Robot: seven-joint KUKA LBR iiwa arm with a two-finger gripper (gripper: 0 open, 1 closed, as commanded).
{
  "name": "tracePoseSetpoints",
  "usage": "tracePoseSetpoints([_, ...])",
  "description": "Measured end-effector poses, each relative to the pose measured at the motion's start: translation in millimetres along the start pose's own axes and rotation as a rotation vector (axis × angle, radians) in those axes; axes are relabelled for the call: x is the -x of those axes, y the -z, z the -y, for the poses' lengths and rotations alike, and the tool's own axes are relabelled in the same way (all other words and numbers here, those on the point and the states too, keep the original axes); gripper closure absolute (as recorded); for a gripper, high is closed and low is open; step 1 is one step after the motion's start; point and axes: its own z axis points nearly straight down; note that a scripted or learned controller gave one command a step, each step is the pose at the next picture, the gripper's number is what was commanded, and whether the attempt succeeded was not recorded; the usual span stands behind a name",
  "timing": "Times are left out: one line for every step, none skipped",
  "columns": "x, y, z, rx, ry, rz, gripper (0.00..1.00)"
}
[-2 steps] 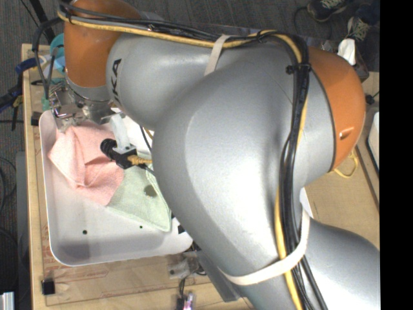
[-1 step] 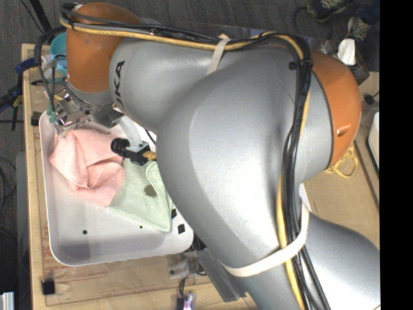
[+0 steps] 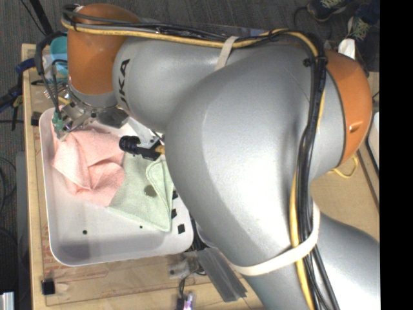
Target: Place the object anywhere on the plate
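Note:
The grey arm leans far over the bench and covers most of the right side. Its orange band sits above the wrist at the upper left. The gripper hangs at the far left corner of the left white bin, right at the upper edge of a crumpled pink cloth. A pale green cloth lies beside the pink one, partly under the arm. A small black part sticks out between the arm and the cloths.
The bin's near floor is bare white plastic with a low rim. Wooden bench edge runs along the left. Cables and a teal item sit behind the wrist.

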Motion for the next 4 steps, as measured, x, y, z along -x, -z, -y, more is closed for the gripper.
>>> tracePoseSetpoints([18,16,23,0.000,-0.052,0.000,1.00])
tracePoseSetpoints([59,-56,43,0.003,0.049,0.002,1.00])
tracePoseSetpoints([9,-55,82,0.005,0.326,0.002,1.00])
tracePoseSetpoints([40,27,118,0.005,0.406,0.003,1.00])
